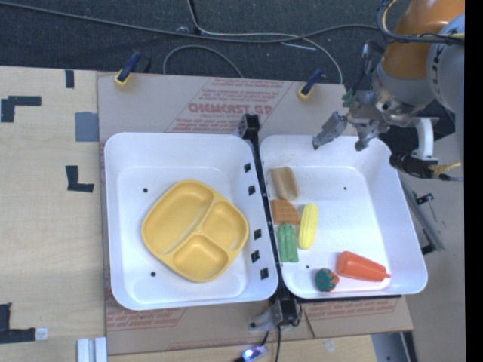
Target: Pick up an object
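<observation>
The right bin point(392, 202) holds several toy foods. A tan bread piece point(284, 181) lies near its left wall, with an orange block point(284, 212), a green piece point(287, 243) and a yellow corn cob point(308, 225) just below it. An orange carrot point(361, 266) and a small red-and-green item point(326, 279) lie at the front. My gripper point(346, 136) hangs open over the bin's far rim, above and to the right of the bread, with nothing between its fingers.
The left bin point(121, 202) holds a yellow divided plate point(195, 229). A black divider point(260, 202) runs between the bins. Cables cross the dark floor behind the bench, and yellow clamps point(127, 68) pin the cardboard's far edge.
</observation>
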Robot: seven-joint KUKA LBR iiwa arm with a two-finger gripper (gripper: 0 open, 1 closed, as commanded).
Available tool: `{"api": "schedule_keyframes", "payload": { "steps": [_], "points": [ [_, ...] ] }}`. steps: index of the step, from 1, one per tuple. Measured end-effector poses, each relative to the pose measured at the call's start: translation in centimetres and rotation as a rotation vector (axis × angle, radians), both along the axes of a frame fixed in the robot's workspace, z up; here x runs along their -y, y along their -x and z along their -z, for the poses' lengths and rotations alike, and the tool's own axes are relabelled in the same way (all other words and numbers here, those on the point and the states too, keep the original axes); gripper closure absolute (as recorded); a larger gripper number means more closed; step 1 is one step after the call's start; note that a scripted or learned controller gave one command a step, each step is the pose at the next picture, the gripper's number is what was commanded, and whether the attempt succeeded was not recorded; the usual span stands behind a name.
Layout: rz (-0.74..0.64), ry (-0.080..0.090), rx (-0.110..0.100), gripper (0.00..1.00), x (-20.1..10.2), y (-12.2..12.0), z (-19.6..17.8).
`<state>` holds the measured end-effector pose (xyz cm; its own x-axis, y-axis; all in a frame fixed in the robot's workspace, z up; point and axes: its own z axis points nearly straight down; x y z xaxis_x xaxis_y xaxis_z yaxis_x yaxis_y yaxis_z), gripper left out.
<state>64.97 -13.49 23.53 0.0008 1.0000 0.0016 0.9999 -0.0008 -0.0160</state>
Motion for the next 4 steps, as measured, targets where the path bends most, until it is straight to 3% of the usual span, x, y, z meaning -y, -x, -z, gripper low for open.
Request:
{"api": "schedule_keyframes", "payload": {
  "steps": [1,2,4],
  "points": [
    [-0.003,0.001,0.010,0.00,0.0,-0.2,-0.6],
    [-0.002,0.001,0.003,0.00,-0.2,0.6,6.1],
    [-0.002,0.001,0.011,0.00,-0.1,1.2,15.3]
  ]
}}
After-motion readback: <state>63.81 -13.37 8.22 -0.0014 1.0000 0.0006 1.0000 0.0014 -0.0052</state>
